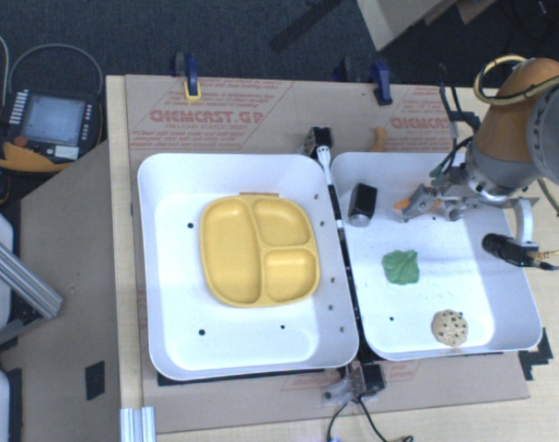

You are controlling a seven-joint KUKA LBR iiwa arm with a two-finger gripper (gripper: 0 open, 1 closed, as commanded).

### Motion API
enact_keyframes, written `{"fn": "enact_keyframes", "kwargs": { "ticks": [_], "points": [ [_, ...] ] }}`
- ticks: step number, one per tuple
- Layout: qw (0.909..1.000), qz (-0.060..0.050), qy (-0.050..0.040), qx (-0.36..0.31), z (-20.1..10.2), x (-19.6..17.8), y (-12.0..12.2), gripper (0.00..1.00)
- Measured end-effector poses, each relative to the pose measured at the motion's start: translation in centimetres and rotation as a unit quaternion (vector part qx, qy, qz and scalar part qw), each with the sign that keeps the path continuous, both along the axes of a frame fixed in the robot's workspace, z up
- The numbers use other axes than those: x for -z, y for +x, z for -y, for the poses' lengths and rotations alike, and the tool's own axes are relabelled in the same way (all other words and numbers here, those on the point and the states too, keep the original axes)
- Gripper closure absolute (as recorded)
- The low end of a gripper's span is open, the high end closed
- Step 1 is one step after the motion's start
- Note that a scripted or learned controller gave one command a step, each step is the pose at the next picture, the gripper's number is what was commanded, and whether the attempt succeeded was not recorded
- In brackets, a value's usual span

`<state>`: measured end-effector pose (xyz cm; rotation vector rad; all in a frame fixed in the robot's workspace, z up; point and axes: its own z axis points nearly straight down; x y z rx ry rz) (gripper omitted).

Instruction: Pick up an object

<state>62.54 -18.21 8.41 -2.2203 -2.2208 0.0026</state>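
the gripper (419,204) sits low over the far part of the right bin (500,302), pointing toward the left bin (168,247). whether it is open or closed i cannot tell from this angle, and nothing shows clamped in it. just beside its tip, toward the wall between the bins, lies a small black block (362,203), apart from the gripper. a green leaf (401,267), perhaps a toy lettuce piece, lies nearer the camera, in the middle of the same bin. a cookie (449,327) lies near the bin's front edge, well apart from the gripper. nothing lies between the gripper and the block. the left bin holds a yellow divided plate (259,250).
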Motion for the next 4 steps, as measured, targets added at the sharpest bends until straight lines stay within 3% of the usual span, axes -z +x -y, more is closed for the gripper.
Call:
{"fn": "enact_keyframes", "kwargs": {
  "ticks": [1,3,4],
  "points": [
    [1.0000,0.002,-0.0003,0.000,0.0,-1.2,0.1,1.00],
    [1.0000,0.004,-0.0012,0.000,0.1,-11.8,-0.3,1.00],
    [1.0000,0.003,-0.0010,0.000,0.1,-13.7,-0.2,1.00]
  ]
}}
